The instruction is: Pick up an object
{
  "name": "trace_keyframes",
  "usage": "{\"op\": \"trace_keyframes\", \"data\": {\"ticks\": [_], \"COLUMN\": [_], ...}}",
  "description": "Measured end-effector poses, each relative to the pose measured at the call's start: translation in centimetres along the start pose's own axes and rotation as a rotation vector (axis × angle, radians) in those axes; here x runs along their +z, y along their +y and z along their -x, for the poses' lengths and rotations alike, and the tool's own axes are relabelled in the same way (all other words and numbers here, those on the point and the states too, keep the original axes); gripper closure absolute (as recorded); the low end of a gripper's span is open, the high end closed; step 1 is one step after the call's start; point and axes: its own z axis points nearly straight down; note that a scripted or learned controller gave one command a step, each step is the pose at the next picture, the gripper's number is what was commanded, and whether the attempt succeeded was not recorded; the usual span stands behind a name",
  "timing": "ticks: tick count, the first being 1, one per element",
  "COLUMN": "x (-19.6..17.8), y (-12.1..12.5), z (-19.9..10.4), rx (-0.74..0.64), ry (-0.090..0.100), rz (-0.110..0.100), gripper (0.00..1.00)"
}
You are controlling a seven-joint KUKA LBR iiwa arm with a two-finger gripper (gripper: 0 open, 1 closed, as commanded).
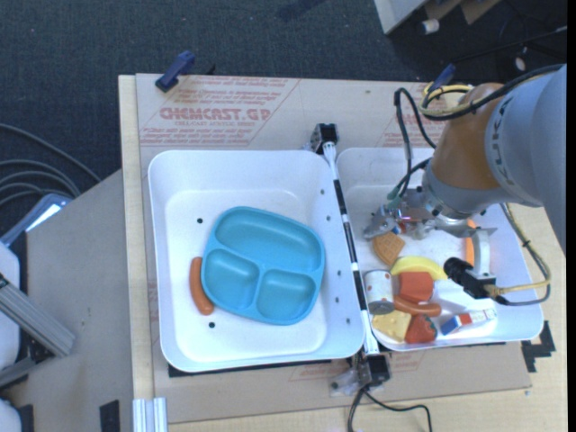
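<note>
My gripper (392,222) reaches down into the right bin (360,171), its metal tip just above a tan cracker-like piece (389,246). The big grey arm with the orange band covers the bin's upper right part. Below the gripper lies a pile of toy food: a yellow banana (418,265), a red block (416,287), a red sausage (418,308), a yellow wedge (390,325) and a white can (377,285). An orange carrot (471,244) lies at the bin's right side. Nothing shows between the fingers.
The left bin (171,241) holds a blue divided plate (263,265) and an orange-red sausage (201,285) along the plate's left edge. A black clamp bar (342,214) runs between the bins. Cables loop over the right bin's top. A blue clip (174,70) lies on the bench's far left corner.
</note>
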Motion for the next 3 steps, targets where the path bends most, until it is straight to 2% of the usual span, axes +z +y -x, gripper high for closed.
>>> {"op": "trace_keyframes", "data": {"ticks": [1, 2, 3], "x": [-1.0, -10.1, -10.0], "y": [0.0, -4.1, -4.1], "z": [0.0, -7.8, -7.7], "rx": [0.001, -0.002, -0.001], "ry": [0.000, 0.001, 0.000], "rz": [0.002, 0.000, -0.001], "gripper": [1.00, 1.00, 0.00]}}
